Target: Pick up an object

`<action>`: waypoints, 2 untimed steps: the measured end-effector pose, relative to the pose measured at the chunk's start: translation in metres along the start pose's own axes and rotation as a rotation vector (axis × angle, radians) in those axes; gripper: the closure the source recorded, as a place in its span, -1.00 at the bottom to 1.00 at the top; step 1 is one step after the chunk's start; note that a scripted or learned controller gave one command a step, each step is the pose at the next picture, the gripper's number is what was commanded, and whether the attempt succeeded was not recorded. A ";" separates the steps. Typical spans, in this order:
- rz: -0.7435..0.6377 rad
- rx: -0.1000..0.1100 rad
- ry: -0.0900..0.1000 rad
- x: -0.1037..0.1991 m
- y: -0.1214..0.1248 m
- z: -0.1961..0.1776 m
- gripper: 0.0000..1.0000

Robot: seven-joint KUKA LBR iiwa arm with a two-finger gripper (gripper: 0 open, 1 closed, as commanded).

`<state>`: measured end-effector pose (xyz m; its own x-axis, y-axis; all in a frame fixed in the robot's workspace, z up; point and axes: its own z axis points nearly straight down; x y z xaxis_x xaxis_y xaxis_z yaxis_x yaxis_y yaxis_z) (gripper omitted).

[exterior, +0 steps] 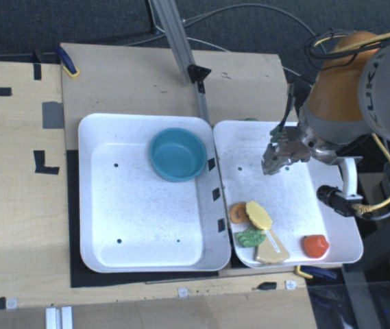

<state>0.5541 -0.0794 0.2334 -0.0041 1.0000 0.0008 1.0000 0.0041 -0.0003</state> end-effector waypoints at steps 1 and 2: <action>0.000 0.000 0.000 0.047 -0.001 -0.007 1.00; -0.001 0.001 0.000 0.101 -0.003 0.006 1.00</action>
<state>0.5503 0.0220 0.2273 -0.0048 1.0000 0.0007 1.0000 0.0048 -0.0017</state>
